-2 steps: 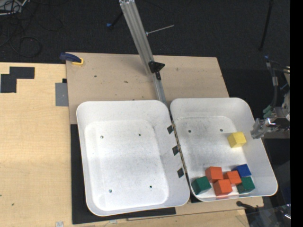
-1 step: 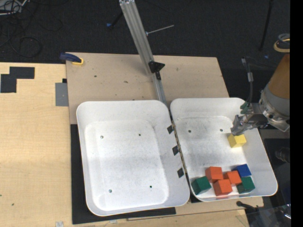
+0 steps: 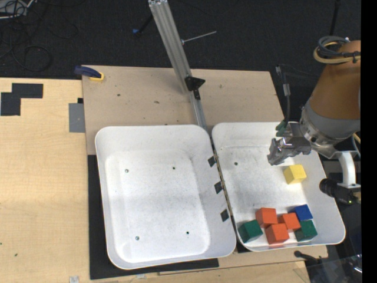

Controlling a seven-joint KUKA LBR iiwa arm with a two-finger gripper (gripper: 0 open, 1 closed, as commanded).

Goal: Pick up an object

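Camera view, looking down at a slant: gripper [image 3: 281, 152] over the upper part of the right bin [image 3: 247, 143], a blurred grey lump, opening impossible to judge, nothing seen between its tips. Just beside and below it, a yellow block [image 3: 294, 173], lying apart from the rest. Further toward the near edge of the same bin, a tight cluster: three orange blocks [image 3: 277, 224], two green blocks [image 3: 250, 230], one blue block [image 3: 303, 211], several touching one another. Seven blocks counted in all, though overlaps in the cluster make the edges hard to separate. Behind the gripper, grey arm with orange band [image 3: 337, 93], cut off at the right side. To the left, second white bin [image 3: 156, 193], joined to the first by three small black clips [image 3: 218, 187]. Above both, a slanted metal rail [image 3: 174, 43] across the wooden bench [image 3: 141, 96].
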